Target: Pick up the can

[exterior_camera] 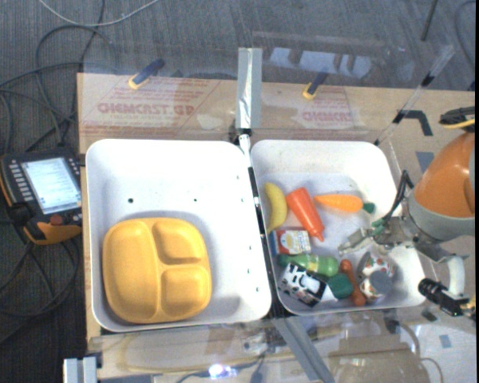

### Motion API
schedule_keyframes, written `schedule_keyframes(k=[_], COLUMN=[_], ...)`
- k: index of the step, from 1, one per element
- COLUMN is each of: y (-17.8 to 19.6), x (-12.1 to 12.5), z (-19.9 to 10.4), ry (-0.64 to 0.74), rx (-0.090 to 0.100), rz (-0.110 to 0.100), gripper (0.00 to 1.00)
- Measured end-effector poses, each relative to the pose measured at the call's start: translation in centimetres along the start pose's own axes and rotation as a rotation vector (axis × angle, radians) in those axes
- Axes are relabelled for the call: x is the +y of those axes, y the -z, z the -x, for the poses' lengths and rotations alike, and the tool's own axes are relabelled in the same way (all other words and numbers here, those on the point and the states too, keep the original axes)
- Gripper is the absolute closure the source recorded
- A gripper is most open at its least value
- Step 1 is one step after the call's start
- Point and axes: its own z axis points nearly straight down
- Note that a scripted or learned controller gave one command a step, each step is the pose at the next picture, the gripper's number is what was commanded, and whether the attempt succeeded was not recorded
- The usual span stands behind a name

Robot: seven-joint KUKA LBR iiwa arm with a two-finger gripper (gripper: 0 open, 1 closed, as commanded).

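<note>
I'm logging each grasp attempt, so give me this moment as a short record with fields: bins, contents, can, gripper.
left bin: holds a yellow divided tray
right bin: holds a banana, two carrots, a green bottle, small packets
can: near the right bin's front right corner
gripper: over the right bin, just above the can in the view; finger state unclear
arm: reaches in from the right
</note>
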Motion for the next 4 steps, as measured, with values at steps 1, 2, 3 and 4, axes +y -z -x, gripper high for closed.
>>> schedule_keyframes(k=[1, 2, 3, 4], y=[-0.49, 0.04, 0.02, -0.48], x=[-0.16, -0.2, -0.18, -0.19], z=[0.08, 0.24, 0.03, 0.06], ry=[-0.016, -0.016, -0.014, -0.048], rx=[0.004, -0.003, 0.001, 0.005], rz=[-0.001, -0.001, -0.004, -0.002], gripper=[0.0, 1.0, 0.0, 0.0])
